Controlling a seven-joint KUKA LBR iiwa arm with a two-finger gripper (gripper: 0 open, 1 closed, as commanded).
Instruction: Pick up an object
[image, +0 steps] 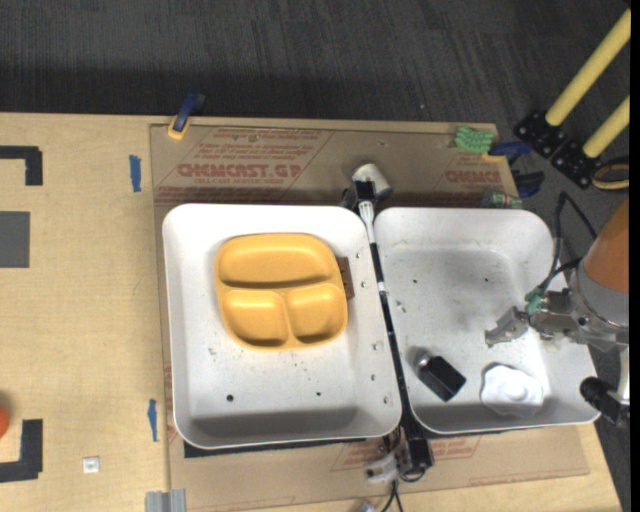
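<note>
One black block and one white object lie below the gripper, its state unclear.

A dark, faintly striped carpet floor runs along the top, beyond the pale wooden bench. A brown printed cardboard sheet lies on the bench, held at its far corners by a blue clamp and a green clamp. Black tape marks and blue tape strips dot the bench's left part, and two yellow bars slant in at the upper right.

wooden bench, two white bins
</note>
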